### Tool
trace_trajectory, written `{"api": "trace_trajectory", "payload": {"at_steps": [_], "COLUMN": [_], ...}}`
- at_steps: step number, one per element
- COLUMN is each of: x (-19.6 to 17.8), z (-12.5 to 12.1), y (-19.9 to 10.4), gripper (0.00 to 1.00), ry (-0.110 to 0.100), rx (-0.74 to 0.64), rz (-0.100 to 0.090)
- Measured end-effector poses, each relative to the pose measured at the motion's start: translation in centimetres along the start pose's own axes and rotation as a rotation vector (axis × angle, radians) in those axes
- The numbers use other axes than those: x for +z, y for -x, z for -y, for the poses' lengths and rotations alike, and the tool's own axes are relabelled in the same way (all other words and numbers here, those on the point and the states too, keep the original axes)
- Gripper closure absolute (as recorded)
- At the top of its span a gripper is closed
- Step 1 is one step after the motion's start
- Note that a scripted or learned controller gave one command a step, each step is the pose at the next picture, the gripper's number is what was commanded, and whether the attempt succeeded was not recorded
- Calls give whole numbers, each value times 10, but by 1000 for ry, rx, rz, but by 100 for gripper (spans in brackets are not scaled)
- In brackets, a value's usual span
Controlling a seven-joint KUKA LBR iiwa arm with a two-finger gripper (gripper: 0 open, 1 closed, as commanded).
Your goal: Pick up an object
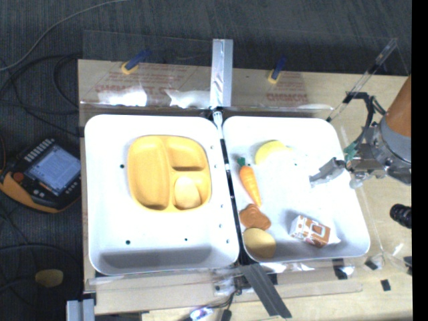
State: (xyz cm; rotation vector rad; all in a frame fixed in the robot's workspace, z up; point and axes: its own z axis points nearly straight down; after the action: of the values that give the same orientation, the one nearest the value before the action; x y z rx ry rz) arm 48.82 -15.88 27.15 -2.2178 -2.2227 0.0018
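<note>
**Gripper hovers open over right bin**

The gripper (332, 171) hangs with fingers spread and nothing between them above the right bin (348, 199) (arm entering from the right). Below lie a carrot (250, 183), a yellow lemon (269, 151), and a small carton (311, 231). A yellow tray (155, 172) occupies the left bin (107, 233).

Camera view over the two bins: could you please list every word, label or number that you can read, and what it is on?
None can be read.
Small brown-and-white carton: printing too blurred.
Orange-edged handheld pendant: blue screen too small.
Clear plastic sheet: reddish print too faint.
</note>
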Motion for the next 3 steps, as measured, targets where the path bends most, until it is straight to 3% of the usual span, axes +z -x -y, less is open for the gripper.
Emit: {"api": "trace_trajectory", "payload": {"at_steps": [1,2,3], "x": [89,115,182], "z": [-18,-51,-71], "y": [-77,-49,-52], "gripper": [0,0,0], "ry": [-1,1,11], "rx": [-184,-335,-518], "rz": [0,1,6]}}
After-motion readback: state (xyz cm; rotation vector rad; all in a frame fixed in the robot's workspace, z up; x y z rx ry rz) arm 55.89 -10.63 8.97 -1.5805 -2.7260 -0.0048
